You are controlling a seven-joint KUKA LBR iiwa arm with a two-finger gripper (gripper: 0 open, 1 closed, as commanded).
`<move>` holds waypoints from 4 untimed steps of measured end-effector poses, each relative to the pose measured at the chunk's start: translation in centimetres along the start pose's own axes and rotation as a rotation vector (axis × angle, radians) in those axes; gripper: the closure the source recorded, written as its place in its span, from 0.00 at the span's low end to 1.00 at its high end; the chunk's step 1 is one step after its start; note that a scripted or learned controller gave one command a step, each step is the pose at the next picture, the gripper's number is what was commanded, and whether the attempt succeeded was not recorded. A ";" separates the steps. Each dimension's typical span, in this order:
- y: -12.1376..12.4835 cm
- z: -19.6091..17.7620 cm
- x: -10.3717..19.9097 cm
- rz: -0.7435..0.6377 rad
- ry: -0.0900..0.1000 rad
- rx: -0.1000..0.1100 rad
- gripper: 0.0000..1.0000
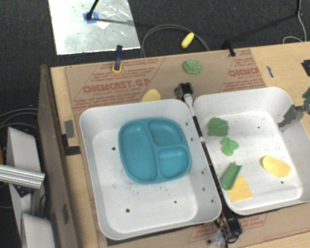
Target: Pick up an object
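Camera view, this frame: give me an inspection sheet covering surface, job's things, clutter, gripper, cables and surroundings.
Surface: bench with brown board; left bin and right bin side by side.
Job's things: right bin holds green leafy piece, small green piece, green stick touching yellow square, and yellow oval.
Clutter: blue divided tray in left bin; green round item and yellow piece on the board behind the bins.
Gripper: gripper at right bin's far right edge, nothing between its fingers.
Cables: black cable behind bench; more at left.
Surroundings: dark carpet, metal sheet.
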State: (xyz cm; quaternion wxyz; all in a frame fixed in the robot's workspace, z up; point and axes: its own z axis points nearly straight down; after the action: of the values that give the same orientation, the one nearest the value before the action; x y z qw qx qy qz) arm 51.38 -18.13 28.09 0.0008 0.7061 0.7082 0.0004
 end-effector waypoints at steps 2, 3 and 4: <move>-1.4 20.1 9.2 -0.003 0.003 0.003 0.00; -1.2 18.6 8.8 0.002 0.000 -0.002 1.00; -0.9 8.9 3.2 0.005 -0.006 -0.011 1.00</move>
State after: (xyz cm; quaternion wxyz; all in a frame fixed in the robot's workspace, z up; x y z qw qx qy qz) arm 50.47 -14.94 19.22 0.0065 0.7079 0.7063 0.0021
